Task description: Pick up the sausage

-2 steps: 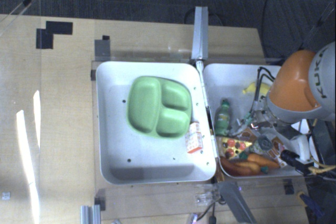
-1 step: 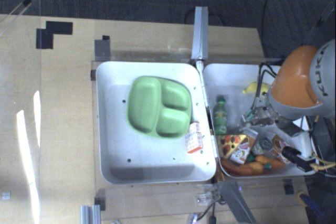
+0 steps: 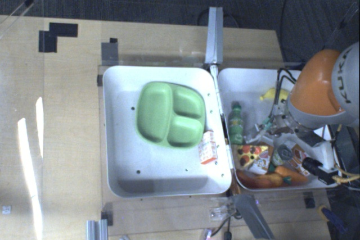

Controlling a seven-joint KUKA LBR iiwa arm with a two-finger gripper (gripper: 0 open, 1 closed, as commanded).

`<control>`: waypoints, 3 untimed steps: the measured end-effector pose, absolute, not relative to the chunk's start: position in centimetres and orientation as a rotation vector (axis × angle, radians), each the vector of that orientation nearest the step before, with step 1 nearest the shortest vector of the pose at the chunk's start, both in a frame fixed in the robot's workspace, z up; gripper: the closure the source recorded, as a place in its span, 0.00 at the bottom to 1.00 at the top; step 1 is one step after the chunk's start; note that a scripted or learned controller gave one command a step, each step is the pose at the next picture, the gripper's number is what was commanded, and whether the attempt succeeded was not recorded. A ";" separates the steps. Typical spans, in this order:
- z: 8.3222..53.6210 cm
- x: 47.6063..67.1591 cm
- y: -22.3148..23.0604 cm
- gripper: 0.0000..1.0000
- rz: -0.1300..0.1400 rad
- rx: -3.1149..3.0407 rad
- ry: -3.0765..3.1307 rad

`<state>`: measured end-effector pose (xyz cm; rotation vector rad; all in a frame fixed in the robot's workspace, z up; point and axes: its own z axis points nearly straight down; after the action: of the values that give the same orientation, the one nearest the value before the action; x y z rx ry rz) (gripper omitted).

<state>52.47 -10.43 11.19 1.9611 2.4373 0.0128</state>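
The arm [image 3: 320, 87] is reaching in from the right, its claw [image 3: 270, 129] hanging low over the right bin [image 3: 247, 84]; I cannot tell whether it is apart or together. The left bin [image 3: 121, 121] is holding a green tray [image 3: 170, 113] and small carton [image 3: 208, 150], while the right bin is carrying a green bottle [image 3: 235, 123], a pizza slice [image 3: 251, 155] and the sausage [image 3: 260, 181] along its front edge.

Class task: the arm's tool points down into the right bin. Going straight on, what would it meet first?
Probably the clutter under the tool, near the pizza slice, though depth is unclear here.

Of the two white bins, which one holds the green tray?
The left bin: the green three-compartment tray lies in it. The right bin holds small food items.
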 end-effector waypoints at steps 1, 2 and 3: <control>9.3 53.8 -9.8 0.00 0.006 2.008 2.384; 9.3 53.8 -9.8 0.00 0.006 2.008 2.383; 9.0 52.0 -10.6 0.00 0.018 2.132 2.286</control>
<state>51.98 -10.61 9.03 2.1322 2.2856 0.0185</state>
